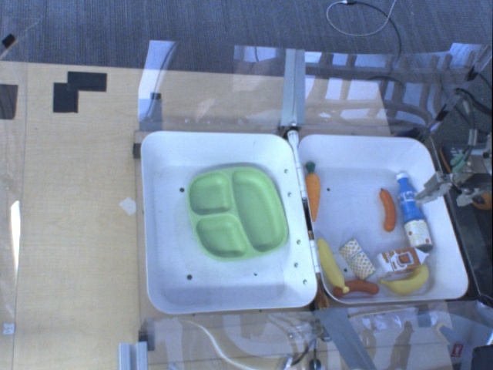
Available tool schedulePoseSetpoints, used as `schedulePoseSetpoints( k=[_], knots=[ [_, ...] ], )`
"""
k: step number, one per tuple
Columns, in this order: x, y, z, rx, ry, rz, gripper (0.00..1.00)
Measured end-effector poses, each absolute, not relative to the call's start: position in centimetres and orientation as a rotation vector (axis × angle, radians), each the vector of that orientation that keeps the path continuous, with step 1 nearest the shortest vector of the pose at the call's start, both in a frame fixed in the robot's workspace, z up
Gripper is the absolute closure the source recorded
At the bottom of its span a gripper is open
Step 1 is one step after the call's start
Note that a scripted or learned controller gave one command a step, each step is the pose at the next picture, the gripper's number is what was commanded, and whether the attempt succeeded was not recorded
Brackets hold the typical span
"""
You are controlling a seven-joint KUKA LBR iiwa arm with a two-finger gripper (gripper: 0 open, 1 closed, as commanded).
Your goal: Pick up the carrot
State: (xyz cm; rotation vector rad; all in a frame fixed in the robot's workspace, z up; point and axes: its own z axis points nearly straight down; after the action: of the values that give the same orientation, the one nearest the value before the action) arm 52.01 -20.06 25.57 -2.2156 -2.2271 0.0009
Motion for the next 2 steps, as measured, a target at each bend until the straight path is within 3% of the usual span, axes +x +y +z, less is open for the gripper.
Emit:
schedulePoseSetpoints(
  k=[1, 2],
  knots=[
    [59.65, -16.3, 17.39, -2.636, -1.705, 0.003, 0.0],
    [59.72, -16.2, 18.36, -2.629, -1.717, 0.005, 1.0]
  ],
)
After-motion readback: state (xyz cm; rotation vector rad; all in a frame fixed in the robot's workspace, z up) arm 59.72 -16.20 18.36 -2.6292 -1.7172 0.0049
